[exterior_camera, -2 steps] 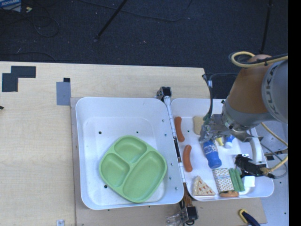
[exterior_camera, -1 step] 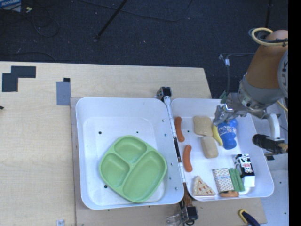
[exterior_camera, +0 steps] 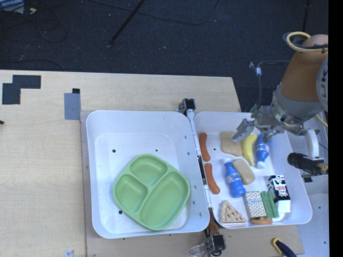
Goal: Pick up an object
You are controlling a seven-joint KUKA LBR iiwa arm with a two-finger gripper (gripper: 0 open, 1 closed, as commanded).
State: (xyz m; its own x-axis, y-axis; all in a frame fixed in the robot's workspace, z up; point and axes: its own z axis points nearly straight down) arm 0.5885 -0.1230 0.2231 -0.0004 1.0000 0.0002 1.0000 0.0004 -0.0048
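The gripper (exterior_camera: 256, 128), fingers spread open, hovers at the right bin's (exterior_camera: 305, 210) far edge, directly above the banana (exterior_camera: 248, 148), whose long axis runs far-to-near.

- The hand (exterior_camera: 256, 128) hovers over the right bin (exterior_camera: 300, 210), just above a banana (exterior_camera: 248, 149).
- A green plate (exterior_camera: 151, 191) lies in the left bin (exterior_camera: 102, 143).

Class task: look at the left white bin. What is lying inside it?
A green divided plate with three compartments lies flat on the left bin's floor. Whatever is beneath the plate is covered and cannot be seen.
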